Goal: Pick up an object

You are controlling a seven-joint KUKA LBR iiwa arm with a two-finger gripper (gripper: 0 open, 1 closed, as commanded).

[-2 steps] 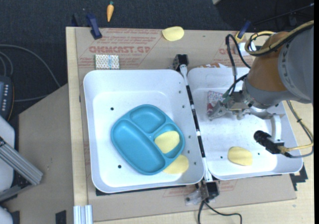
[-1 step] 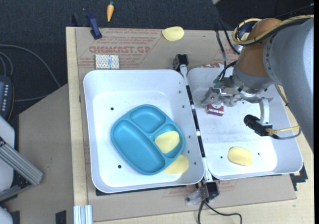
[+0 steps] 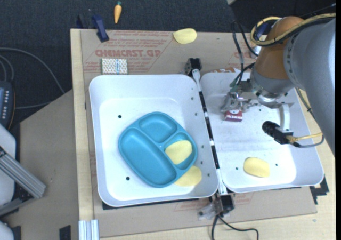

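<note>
Hovering low in the right bin [image 3: 303, 172], our hand [image 3: 235, 106] is sitting over a small red-and-white packet [image 3: 233, 116]; we cannot tell its grip or whether it is touching. We are seeing a yellow lump [image 3: 257, 167] nearer the front, a blue divided plate [image 3: 152, 151] carrying a yellow piece [image 3: 179, 151] in the left bin [image 3: 106, 95], and red lettering [image 3: 128, 52], roughly "CHEMCAST", on the desk [image 3: 144, 41].

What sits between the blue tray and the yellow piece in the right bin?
In the camera view, the bins' adjoining rims run between the blue tray and the yellow piece; otherwise bare white floor.
</note>
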